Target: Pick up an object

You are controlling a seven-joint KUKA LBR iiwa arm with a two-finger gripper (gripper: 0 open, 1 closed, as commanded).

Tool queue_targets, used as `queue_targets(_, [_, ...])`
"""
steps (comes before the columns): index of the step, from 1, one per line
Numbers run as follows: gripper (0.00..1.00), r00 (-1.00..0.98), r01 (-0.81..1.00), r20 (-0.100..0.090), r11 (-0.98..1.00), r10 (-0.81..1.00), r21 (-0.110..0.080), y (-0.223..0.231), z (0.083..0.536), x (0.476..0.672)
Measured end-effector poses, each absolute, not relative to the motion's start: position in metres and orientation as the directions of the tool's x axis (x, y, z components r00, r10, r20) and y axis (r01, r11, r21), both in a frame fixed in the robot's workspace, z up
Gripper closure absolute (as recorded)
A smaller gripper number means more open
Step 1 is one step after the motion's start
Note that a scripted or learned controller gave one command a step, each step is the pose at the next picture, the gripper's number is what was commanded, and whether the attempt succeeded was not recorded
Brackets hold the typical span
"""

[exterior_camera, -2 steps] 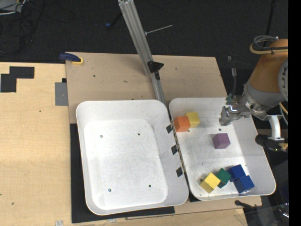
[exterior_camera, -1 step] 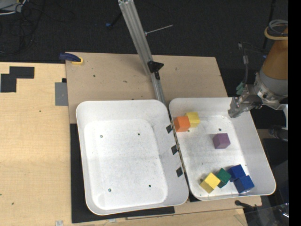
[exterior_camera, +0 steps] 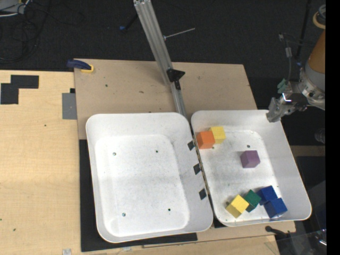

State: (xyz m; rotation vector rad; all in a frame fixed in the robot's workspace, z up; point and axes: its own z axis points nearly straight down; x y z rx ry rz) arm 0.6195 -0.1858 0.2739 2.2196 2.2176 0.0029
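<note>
a grey kuka arm [exterior_camera: 314, 70] reaches in from the right of the camera view, its gripper [exterior_camera: 276, 110] hanging just above the far right corner of the right bin [exterior_camera: 297, 169], outside the cluster of blocks; whether the claw is open or closed cannot be told from this angle, and nothing is seen between it. inside the right bin, an orange block [exterior_camera: 205, 139] touches a yellow block [exterior_camera: 218, 134] near the divider side, a purple block [exterior_camera: 249, 159] sits alone at the middle, and a second yellow block [exterior_camera: 237, 205], a green block [exterior_camera: 252, 200] and two blue blocks [exterior_camera: 271, 201] huddle at the near edge. the left bin [exterior_camera: 106, 126] lies beside it, and a slanted metal rail [exterior_camera: 158, 41] crosses the bench [exterior_camera: 212, 84] behind both.
</note>
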Motion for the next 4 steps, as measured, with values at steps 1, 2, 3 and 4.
queue_targets(1, [1.0,-0.004,1.0,0.003,0.004,1.0,-0.005,-0.137,0.255,0.602])
queue_targets(2, [1.0,-0.004,1.0,0.003,0.004,1.0,-0.004,-0.095,0.256,0.59])
queue_targets(3, [1.0,-0.004,1.0,0.003,0.004,1.0,-0.005,-0.05,0.258,0.572])
queue_targets(4, [1.0,-0.004,1.0,0.002,0.004,1.0,-0.007,-0.004,0.239,0.554])
